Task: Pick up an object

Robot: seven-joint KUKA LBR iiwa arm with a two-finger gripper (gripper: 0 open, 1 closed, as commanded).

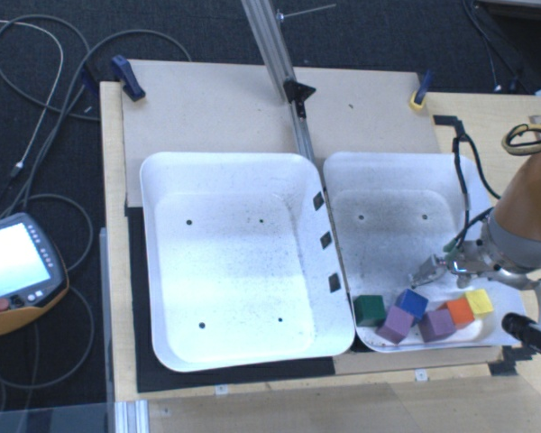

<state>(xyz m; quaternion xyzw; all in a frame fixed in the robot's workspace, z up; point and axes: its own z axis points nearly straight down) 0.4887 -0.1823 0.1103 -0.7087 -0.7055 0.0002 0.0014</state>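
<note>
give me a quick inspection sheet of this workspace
surface: wooden bench bearing two shallow white bins, left bin and right bin, side by side
job's things: blocks bunched at the right bin's near edge: green block, two purple blocks, blue block, orange block, yellow block
clutter: blue clamp at the bench's far left corner, another clamp at the far right
grippers: gripper low over the right bin, just above the blocks; nothing seen held
cables: black cable running down to the arm; loose cables on the floor at left
surroundings: handheld pendant with lit screen on dark floor; metal post
</note>
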